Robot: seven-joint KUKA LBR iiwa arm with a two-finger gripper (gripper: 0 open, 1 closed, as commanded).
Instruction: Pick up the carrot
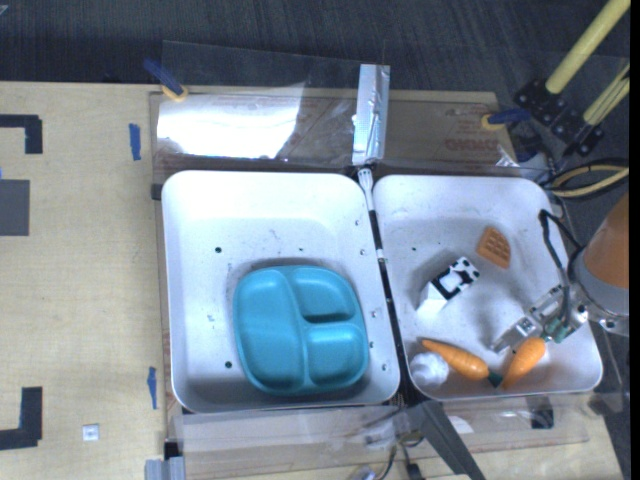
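My metal two-finger gripper (532,336), lower right of frame, sits over one small orange plastic carrot (524,361) — finger state unclear; carrot light, rigid, slick — grip mid-body

Two orange carrots are seen in the right bin, near its front wall. The longer carrot (455,359) is laid almost flat — angled slightly, with its narrow tip directed toward the bin's left and its thicker end toward the right, where a dark green stub is found. The second carrot (524,361) is shorter and stubbier — it is tilted, its upper end raised toward the right and its lower end pointed down-left toward the first carrot's green stub. The two are set close together, nearly meeting at that stub; whether they touch cannot be told.
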